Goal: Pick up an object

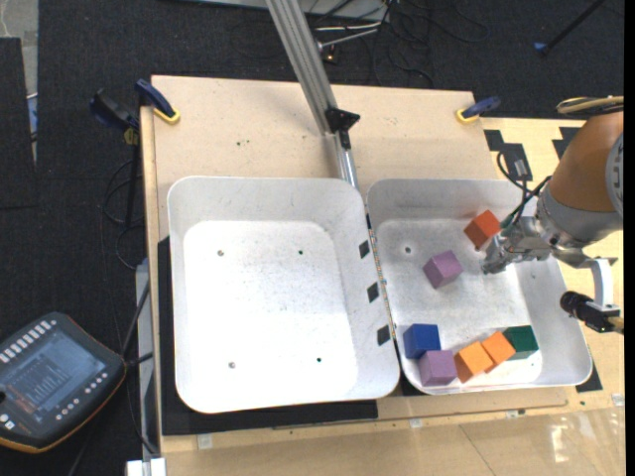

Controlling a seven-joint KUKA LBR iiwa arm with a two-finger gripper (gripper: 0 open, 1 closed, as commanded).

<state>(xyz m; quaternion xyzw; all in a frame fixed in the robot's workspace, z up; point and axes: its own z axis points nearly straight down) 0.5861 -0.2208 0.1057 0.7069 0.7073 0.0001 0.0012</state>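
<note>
Currently I see the arm (587, 181) entering from the right edge of the camera view, its orange band uppermost and the grey wrist angled down and leftward over the right bin (566, 310). The gripper (496, 259) sits low inside that bin, near its upper right region. I cannot tell its opening; the end is blurred and too small to read.

An orange cube (483, 228) lies just beside the gripper, up and to its left; whether they touch I cannot tell. A purple cube (443, 268) rests near the bin's middle, left of the gripper and apart from it.

Along the bin's lower wall I note a row of blocks: a blue cube (422, 339), a second purple cube (438, 367), a second orange cube (478, 356) and a green cube (520, 342), close together.

The left bin (263, 296) sits alongside on the bench (248, 127). A teach pendant (50, 377) lies on the floor at lower left.
</note>
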